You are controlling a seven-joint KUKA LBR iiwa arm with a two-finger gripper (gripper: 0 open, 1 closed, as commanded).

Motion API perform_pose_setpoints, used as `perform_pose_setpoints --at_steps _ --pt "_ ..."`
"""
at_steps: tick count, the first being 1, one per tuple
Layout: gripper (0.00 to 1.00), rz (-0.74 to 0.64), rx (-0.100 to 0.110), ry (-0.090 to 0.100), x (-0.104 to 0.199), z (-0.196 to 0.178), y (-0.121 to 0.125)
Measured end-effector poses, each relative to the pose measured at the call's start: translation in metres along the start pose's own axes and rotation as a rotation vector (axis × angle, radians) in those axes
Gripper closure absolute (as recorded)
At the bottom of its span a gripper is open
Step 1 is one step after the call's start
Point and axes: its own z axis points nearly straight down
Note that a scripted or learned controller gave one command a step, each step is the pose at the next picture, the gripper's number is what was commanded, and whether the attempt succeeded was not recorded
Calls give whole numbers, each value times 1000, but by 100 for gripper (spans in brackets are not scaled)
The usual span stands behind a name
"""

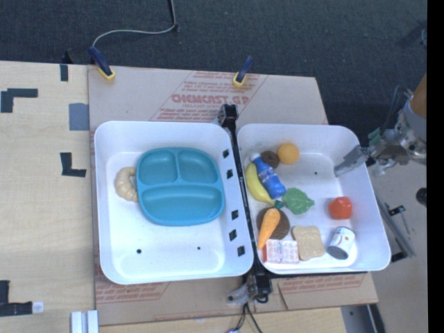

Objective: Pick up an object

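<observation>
The right bin (347,136) holds several toy foods: an orange (288,152), a blue bottle (268,176) lying across a banana (255,186), a green leaf (298,201), a carrot (268,226), a red tomato (340,207), a cracker (309,242), a small can (340,243) and a red-and-white packet (281,252). My gripper (354,159) hangs over the bin's right rim, above and to the right of the tomato, with nothing seen in it.
The left bin (111,241) carries a blue divided plate (180,186) with a beige pastry (125,183) at its left side. A black divider (234,179) runs between the bins. Cardboard (201,96) lies under both.
</observation>
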Motion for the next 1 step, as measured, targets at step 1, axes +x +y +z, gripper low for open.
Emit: perform_pose_setpoints --at_steps 1 --pt "0 -1 0 2 54 158 -28"
